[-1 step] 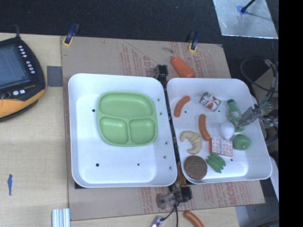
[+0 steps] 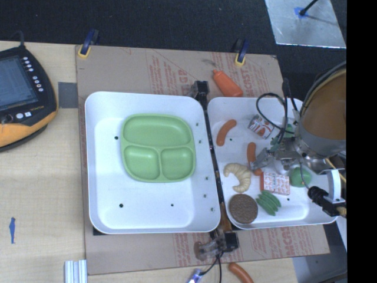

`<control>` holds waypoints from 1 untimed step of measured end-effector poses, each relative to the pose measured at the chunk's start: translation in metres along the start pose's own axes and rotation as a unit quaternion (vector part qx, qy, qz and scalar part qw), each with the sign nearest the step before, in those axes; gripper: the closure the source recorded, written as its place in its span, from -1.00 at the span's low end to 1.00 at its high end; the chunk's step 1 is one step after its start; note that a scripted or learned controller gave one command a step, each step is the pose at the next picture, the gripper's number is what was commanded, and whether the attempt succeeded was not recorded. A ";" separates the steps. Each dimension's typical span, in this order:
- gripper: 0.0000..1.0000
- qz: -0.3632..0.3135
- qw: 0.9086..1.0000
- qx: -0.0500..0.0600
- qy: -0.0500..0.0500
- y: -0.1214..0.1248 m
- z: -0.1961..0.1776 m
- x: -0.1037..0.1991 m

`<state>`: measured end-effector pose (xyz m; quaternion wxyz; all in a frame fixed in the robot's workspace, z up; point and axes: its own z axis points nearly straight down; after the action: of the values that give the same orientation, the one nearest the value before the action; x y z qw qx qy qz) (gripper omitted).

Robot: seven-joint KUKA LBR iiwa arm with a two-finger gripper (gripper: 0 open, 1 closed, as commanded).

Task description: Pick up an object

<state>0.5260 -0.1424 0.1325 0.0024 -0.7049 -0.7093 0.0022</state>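
The claw [image 2: 266,161] is hanging low in the right bin [image 2: 235,108], crowding the small sausage [image 2: 251,152], croissant [image 2: 238,176] and red packet [image 2: 275,182]; I cannot tell whether it is gripping anything. Being so tightly packed, the pieces are risking a nudge or a double grab. The packet's print is reading too small.

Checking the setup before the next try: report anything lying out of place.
Two toy foods lie outside the bins: an orange carrot-like piece on the cardboard above the right bin, and a sausage on the bench below it. The green divided plate sits squarely in the left bin.
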 end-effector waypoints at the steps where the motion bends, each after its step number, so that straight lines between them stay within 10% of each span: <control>1: -1.00 0.000 1.000 -0.002 -0.001 0.037 0.041 0.030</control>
<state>0.5630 -0.1125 0.0913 0.0003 -0.7047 -0.7095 0.0017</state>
